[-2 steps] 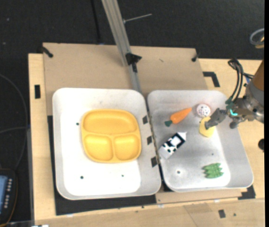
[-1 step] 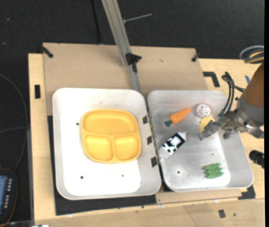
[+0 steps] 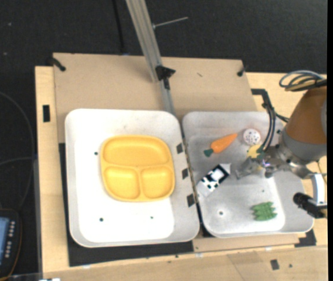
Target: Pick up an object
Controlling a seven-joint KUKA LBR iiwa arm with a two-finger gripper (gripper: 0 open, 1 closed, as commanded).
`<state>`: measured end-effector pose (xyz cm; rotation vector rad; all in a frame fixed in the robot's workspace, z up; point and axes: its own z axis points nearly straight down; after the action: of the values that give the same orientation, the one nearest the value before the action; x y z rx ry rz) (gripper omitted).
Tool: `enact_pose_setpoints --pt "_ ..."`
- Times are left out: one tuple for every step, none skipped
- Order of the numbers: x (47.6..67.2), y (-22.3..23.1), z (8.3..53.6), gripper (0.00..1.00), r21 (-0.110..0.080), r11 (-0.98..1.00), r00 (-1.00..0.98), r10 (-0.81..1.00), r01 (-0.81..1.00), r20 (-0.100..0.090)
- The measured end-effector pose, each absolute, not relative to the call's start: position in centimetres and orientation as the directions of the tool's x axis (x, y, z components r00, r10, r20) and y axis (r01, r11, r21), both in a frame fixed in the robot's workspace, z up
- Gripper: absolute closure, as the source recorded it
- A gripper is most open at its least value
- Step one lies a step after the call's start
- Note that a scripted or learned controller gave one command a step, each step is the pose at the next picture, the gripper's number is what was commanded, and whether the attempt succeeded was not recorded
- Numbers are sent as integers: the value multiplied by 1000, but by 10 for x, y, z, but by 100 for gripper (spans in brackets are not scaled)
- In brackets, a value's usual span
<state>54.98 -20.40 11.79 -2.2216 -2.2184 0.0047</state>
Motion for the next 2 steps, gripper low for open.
enact_pose_setpoints --pt "550 -205 100 0 -1 -2 2 1000 1000 -2" --pt "551 -206 112 100 4 -6 6 1000 1000 -2"
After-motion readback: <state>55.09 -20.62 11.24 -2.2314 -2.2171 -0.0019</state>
